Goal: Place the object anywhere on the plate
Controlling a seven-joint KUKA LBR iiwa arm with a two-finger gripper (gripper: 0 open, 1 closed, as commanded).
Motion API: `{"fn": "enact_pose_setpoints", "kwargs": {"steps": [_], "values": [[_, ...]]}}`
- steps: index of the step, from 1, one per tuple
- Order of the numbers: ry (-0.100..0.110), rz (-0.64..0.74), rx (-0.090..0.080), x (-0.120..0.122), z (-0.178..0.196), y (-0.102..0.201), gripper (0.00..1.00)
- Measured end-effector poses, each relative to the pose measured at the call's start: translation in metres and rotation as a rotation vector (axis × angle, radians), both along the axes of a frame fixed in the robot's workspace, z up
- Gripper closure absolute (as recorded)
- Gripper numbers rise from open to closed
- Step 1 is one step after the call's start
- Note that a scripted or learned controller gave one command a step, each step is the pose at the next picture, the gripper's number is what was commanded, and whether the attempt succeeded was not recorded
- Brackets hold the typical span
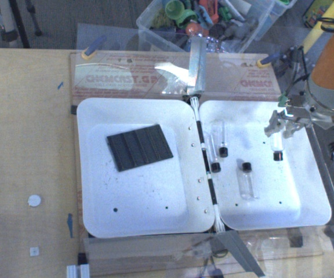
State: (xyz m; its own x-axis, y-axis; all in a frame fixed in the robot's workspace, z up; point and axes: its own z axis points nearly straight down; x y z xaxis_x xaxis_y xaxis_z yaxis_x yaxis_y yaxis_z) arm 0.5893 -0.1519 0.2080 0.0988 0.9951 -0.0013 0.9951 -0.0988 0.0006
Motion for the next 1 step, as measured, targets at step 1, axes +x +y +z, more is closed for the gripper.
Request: {"fn": "enact_pose_setpoints", "kwargs": {"steps": [1], "values": [[-0.002, -0.046, 0.001, -0.0219, -0.1141, -0.0405, 1.00]]}}
